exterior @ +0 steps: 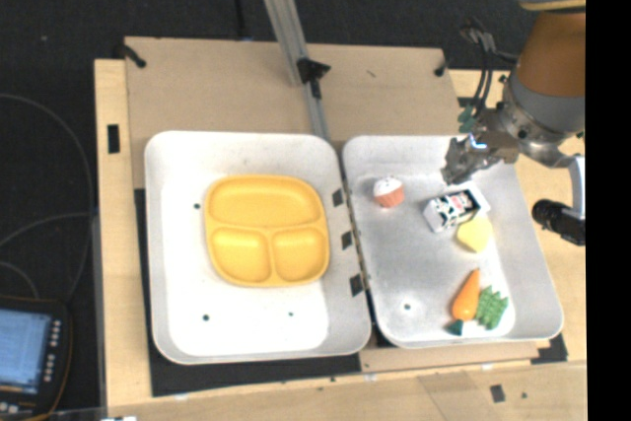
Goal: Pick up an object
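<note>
The right bin holds several small objects. A cupcake toy with an orange base stands near its left side. A black-and-white cow-patterned carton lies right of it, touching a yellow piece below. A carrot with green leaves lies near the front right corner. My gripper hangs over the back right part of this bin, just above the carton, with nothing visibly between its fingers.
The left bin carries a yellow three-compartment tray. A metal post slants up from the gap behind the bins. The grey and orange arm fills the upper right. A tablet lies off the bench at lower left.
</note>
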`<state>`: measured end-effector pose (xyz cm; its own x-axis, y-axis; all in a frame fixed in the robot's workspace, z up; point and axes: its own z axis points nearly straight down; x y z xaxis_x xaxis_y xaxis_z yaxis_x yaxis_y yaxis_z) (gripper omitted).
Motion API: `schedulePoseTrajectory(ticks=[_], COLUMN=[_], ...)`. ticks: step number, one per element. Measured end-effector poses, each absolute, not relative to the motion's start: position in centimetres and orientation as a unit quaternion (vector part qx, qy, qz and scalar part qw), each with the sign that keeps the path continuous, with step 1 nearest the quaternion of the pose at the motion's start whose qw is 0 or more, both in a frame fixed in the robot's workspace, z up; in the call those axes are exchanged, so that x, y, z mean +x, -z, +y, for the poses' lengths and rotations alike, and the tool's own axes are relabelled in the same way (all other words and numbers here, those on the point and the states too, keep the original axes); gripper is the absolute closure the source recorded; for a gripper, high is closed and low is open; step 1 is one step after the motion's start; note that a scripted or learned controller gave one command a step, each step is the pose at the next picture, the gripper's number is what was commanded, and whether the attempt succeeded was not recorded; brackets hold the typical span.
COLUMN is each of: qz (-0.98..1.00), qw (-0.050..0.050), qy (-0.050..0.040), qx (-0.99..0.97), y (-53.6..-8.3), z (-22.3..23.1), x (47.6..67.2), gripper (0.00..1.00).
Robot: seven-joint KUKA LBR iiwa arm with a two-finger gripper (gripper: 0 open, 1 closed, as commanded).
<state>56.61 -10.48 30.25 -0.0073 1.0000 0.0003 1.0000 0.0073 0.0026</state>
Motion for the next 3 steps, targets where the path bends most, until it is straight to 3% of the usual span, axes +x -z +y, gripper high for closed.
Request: schedulePoseTrajectory(ticks=[2, 3], qz=[0.709, 0.710], qw=[0.000, 0.000], qy=[0.0000, -0.0008], qx=[0.705, 0.704], y=[-27.7, -27.6], z=[-0.2, 5.3], x=[56.3, 57.4], gripper=[1.00, 1.00])
